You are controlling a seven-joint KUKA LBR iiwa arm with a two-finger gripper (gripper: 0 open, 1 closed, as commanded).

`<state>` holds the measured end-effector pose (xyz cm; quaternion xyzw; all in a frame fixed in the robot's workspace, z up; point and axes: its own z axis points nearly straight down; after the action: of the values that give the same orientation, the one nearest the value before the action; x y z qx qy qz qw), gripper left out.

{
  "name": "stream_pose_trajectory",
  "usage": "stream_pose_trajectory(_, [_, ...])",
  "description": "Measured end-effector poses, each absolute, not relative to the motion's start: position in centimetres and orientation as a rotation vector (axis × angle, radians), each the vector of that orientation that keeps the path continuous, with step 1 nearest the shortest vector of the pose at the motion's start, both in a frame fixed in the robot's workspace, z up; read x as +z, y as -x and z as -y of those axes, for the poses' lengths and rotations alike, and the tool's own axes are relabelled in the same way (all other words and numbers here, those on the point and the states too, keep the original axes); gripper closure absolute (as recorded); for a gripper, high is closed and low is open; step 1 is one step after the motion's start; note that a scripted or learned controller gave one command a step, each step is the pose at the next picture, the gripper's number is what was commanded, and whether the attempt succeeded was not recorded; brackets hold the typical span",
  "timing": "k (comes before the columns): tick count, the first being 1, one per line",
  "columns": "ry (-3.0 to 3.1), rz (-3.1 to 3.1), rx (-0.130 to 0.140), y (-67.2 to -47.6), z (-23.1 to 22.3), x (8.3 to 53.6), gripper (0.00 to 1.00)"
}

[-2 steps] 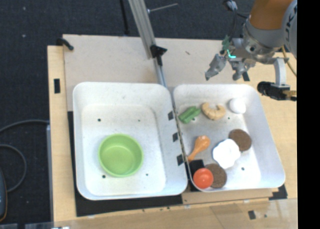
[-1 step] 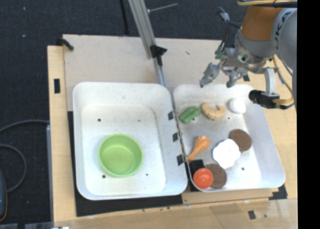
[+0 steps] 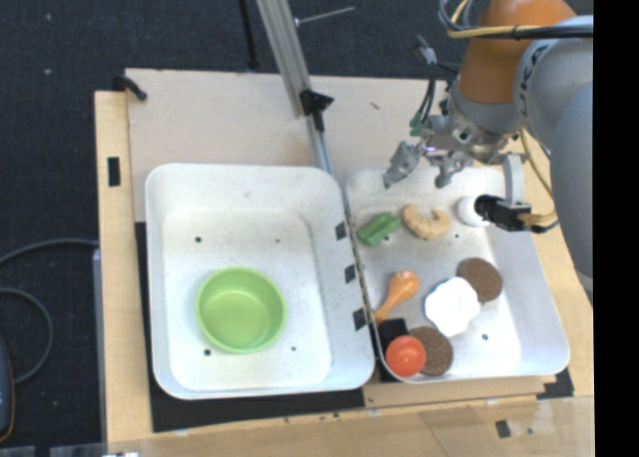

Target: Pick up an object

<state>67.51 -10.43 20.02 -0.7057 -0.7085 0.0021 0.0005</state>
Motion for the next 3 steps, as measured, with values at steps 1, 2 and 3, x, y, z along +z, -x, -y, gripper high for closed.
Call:
stream_pose_trajectory(1, [2.223,2.222,0.003,-67.4,11.3,15.8,0.0])
stream_pose_trajectory(2, [2.226,2.224,-0.002,-67.5,11.4,17.0,1.0])
stream_pose_trajectory(3, [2.224,2.226,-0.006,-67.7,11.5,21.4,1.0])
